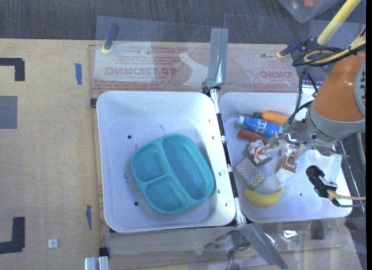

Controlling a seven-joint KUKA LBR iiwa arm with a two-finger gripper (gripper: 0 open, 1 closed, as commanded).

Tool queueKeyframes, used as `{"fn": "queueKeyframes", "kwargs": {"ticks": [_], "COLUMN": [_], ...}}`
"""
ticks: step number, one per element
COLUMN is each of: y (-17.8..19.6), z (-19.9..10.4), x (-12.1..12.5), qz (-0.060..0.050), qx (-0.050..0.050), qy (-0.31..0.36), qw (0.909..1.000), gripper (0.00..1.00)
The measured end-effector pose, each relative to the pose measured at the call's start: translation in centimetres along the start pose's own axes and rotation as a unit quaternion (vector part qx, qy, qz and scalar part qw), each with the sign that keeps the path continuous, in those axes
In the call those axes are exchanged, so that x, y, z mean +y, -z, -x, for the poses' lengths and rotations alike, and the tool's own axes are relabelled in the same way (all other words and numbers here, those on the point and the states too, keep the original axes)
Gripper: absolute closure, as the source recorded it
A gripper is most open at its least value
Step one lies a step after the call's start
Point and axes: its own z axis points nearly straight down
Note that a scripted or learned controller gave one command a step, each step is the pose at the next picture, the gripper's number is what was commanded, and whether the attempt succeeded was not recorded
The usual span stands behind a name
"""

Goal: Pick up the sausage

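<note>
The sausage [251, 135], a short reddish-brown piece, lies in the right bin [325, 205] near its left wall, just below a blue bottle [260, 125]. My gripper [286, 142] hangs low over the middle of that bin, about a hand's width to the right of the sausage and not touching it. It sits right above a white and orange packet [289, 162]. Nothing is visibly lifted.
An orange carrot-like piece [273, 116] lies behind the bottle. A small printed box [257, 153], a grey checkered pouch [250, 173] and a yellow banana [263, 196] crowd the bin's left front. The left bin [116, 117] holds a teal divided plate [172, 173].
</note>
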Motion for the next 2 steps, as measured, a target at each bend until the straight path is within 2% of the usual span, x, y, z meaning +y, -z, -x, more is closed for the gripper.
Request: {"fn": "queueKeyframes", "kwargs": {"ticks": [1,2], "y": [0.9,2.3], "z": [0.2,3.5], "x": [0.1,-3.1], "qz": [0.002,-0.007], "qx": [-0.001,-0.001], "qy": [-0.003,-0.143], "qw": [1.0,0.9896], "gripper": [1.0,1.0]}}
